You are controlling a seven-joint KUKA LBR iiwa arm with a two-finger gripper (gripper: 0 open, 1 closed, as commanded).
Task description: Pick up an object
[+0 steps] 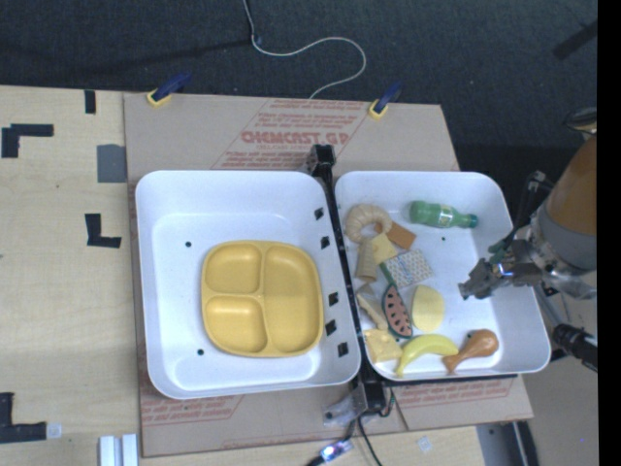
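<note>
The right bin (485, 194) holds several toy foods: a green bottle (441, 216), a beige croissant-like ring (367, 222), a watermelon slice (396, 311), a pale yellow round piece (428, 309), a yellow banana (423, 349) and a brown drumstick (473, 347). My gripper (482, 282) hangs over the right side of this bin, above bare floor right of the round piece and above the drumstick. Nothing shows between its dark fingers.
The left bin (160, 260) carries a yellow divided plate (261, 297). A black divider (335, 250) joins the two bins. The arm's orange band (582, 187) sits at the right edge. Cardboard and a white cable (320, 47) lie behind the bins.
</note>
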